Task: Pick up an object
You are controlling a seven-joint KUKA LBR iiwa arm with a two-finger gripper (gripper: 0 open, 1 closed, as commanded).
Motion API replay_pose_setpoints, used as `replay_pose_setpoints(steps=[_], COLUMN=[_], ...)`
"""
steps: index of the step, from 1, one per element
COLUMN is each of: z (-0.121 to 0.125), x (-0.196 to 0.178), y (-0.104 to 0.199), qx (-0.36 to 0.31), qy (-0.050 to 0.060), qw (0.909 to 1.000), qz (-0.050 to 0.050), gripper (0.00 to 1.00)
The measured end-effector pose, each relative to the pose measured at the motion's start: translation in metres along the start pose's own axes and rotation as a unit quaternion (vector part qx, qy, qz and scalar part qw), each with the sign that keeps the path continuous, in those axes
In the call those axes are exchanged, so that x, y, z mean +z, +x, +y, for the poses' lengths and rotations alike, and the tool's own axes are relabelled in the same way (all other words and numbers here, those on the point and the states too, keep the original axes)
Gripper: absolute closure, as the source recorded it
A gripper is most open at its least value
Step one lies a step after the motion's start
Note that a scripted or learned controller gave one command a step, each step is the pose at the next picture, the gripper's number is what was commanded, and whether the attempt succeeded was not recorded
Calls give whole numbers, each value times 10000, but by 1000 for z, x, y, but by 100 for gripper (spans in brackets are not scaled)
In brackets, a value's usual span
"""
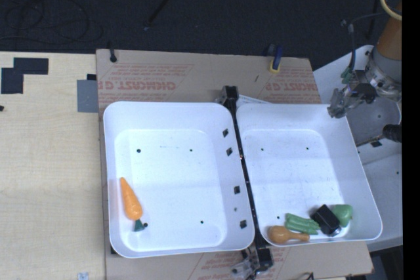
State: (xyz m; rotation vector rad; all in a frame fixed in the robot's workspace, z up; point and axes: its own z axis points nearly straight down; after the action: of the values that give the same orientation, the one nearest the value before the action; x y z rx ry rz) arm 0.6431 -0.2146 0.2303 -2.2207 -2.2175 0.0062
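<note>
An orange carrot (pixel 130 199) with a small green top lies at the near left of the left bin (pixel 168 116). In the right bin (pixel 298 120), at its near right corner, lie a tan pear-shaped piece (pixel 287 235), a green pod (pixel 302 223), a black block (pixel 325 219) and a green rounded piece (pixel 342 212), close together. My gripper (pixel 340 101) hangs at the far right corner of the right bin, above its rim, far from all of these objects. Nothing shows between its fingers.
Both bins rest on a brown cardboard sheet (pixel 197 79) held by a blue-and-yellow clamp (pixel 276 58). A black divider with clips (pixel 236 167) runs between the bins. A light wooden bench top (pixel 46 167) lies to the left.
</note>
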Motion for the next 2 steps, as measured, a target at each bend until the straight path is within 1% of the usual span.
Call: replay_pose_setpoints(steps=[1,2], z=[1,0], x=[-56,-9], y=[24,0], qx=[-17,-2], qy=[-42,-1], qw=[10000,10000], qz=[-1,0], gripper=[100,100])
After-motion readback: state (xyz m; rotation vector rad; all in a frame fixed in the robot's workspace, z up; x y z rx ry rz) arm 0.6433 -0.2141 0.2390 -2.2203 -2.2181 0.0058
